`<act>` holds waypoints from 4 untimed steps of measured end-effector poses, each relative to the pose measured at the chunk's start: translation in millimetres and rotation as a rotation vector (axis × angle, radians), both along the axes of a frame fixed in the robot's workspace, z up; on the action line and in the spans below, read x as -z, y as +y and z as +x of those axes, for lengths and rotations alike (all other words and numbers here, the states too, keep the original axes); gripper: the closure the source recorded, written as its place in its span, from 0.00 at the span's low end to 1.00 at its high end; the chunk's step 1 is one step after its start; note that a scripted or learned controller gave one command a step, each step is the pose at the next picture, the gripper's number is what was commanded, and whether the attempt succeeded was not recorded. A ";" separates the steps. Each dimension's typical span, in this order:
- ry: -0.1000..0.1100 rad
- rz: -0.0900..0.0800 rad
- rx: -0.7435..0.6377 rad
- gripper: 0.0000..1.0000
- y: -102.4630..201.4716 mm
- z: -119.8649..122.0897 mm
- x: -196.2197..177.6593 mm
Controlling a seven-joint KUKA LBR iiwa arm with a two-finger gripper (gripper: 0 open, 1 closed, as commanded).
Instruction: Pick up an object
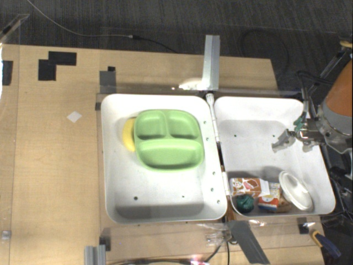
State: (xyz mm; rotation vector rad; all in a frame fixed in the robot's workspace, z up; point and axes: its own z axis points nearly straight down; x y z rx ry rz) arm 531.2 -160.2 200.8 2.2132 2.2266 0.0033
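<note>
- Dark ribbed carpet [165, 10] beyond the far edge, crossed by a thin cable [83, 33] trailing in from the upper left.
- Pale wooden worktop [49, 164] below, marked with black tape patches [55, 64] near its far left corner and a small pale scrap [74, 116] lying alone.
- Metal upright post [212, 62] standing behind the seam between the two bins.
- Left white bin [160, 203]: holds a green divided tray [167, 138], with a yellow object [128, 135] tucked partly under the tray's left edge, touching it.
- Right white bin [253, 115]: clutter gathered along the near wall, with bare floor further back.
- Near-left corner of that bin: a small printed box [246, 185], a dark teal rounded object [244, 203] just in front of it, and a red and blue packet [269, 202] beside them.
- Right of those, touching the packet: a white round lid-like dish [295, 190], tilted.
- Grey arm [333, 123] with orange band [341, 93] reaching in over the right bin's right rim.
- Claw [284, 139] low over the bin floor, well apart from the clutter, nothing between its tips; released or clenched cannot tell.
</note>
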 end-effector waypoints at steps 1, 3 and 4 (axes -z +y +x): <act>-0.003 -0.001 -0.203 0.00 51.2 -32.2 109.3; -0.018 -0.009 -0.505 1.00 40.5 -14.8 98.8; -0.018 -0.009 -0.504 0.00 40.4 -14.8 98.8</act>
